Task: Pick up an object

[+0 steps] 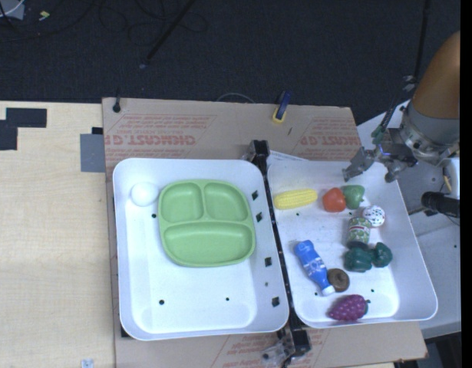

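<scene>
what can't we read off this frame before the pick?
- Hand: small and blurred against the right bin's rim in the camera view; finger state unreadable.
- Arm: cut off by the view's right edge.
- Small round patterned items: too small to identify.
- Dark green items: bunched together; contact with each other unclear.
- White ball: white on the white left bin, outline faint.

One fixed camera looks down at a slant on both white bins (136,282) from above.

Wooden bench (44,228) bears cardboard sheet (189,133), apparently under two bins (132,297).
</scene>
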`<state>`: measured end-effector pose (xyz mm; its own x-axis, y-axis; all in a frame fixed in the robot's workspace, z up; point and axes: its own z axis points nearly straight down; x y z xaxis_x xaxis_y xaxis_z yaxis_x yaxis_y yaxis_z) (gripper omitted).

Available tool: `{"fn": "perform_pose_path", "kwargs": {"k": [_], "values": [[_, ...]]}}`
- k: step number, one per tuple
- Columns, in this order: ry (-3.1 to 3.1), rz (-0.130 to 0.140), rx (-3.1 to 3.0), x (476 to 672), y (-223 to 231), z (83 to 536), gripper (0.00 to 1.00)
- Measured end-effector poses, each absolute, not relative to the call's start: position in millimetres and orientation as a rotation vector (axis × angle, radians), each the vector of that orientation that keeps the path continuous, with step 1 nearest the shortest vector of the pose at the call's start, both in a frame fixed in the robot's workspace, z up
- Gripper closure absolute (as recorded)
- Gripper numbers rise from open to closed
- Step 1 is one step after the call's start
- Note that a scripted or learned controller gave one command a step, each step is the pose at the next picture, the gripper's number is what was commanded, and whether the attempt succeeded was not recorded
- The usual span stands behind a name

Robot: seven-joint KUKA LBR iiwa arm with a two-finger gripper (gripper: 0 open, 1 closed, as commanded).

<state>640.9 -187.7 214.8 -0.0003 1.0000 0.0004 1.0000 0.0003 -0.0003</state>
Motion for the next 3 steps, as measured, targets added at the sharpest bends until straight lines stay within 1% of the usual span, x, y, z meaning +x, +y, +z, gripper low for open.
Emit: {"fn": "perform_pose_path", "kwargs": {"k": [3], "values": [[-2.224, 0.006, -2.213, 640.0, -189, 86, 0.00]]}}
